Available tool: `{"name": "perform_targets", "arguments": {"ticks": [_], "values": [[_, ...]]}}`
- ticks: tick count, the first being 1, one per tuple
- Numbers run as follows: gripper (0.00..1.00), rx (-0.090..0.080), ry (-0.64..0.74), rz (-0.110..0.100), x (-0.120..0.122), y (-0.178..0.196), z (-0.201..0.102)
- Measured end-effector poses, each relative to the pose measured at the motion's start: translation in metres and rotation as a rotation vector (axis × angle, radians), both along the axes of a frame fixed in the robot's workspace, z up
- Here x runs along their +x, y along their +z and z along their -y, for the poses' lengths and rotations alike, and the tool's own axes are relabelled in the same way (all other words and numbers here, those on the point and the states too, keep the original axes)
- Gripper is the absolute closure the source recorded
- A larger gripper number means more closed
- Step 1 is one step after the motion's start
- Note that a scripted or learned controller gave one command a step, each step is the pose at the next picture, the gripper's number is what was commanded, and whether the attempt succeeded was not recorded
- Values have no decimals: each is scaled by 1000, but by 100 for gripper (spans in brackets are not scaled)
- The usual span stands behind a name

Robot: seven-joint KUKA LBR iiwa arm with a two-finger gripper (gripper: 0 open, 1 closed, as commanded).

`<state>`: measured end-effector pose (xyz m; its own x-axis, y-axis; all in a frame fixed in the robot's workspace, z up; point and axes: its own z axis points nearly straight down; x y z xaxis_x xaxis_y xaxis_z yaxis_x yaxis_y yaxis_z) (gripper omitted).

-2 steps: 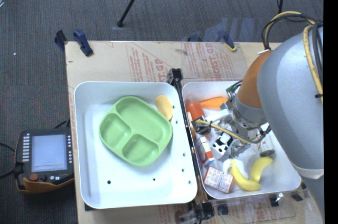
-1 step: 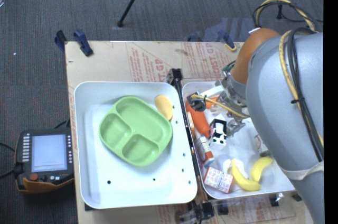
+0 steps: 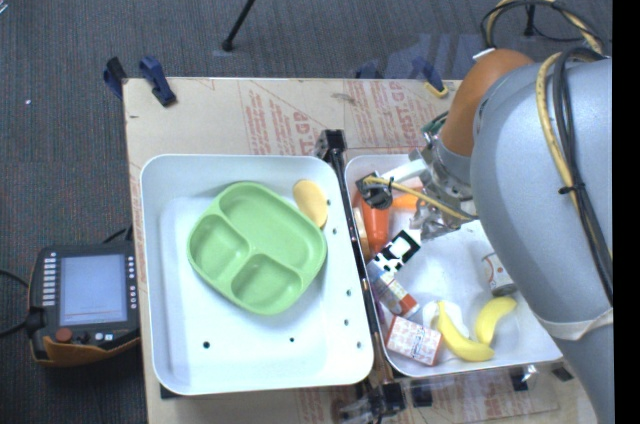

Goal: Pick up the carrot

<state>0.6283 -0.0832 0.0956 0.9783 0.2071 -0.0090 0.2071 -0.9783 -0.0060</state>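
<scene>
The carrot (image 3: 373,230) is an orange stick lying lengthwise along the left wall of the right bin (image 3: 520,337), near its back half. My gripper (image 3: 402,230) hangs low over that spot, reaching in from the right and partly covering the carrot's right side. A black-and-white checkered tag sits at the gripper's lower end. The wrist and arm hide whatever is between the gripper and the carrot.
A green divided plate (image 3: 258,247) and a yellow-orange rounded fruit (image 3: 311,202) lie in the left bin (image 3: 170,332). In the right bin's front lie a banana (image 3: 468,332), a red-and-white box (image 3: 412,340) and a small bottle (image 3: 393,293). A small can (image 3: 495,270) shows beside the arm.
</scene>
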Motion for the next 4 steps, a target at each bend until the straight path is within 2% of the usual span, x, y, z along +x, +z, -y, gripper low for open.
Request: {"name": "perform_targets", "arguments": {"ticks": [1, 2, 3, 4], "values": [[100, 1, -3, 14, -58, 95, -44], [0, -1, -4, 5, -60, 91, -43], [0, 1, 94, 3, -50, -11, 0], [0, -3, -2, 35, -82, -1, 6]]}}
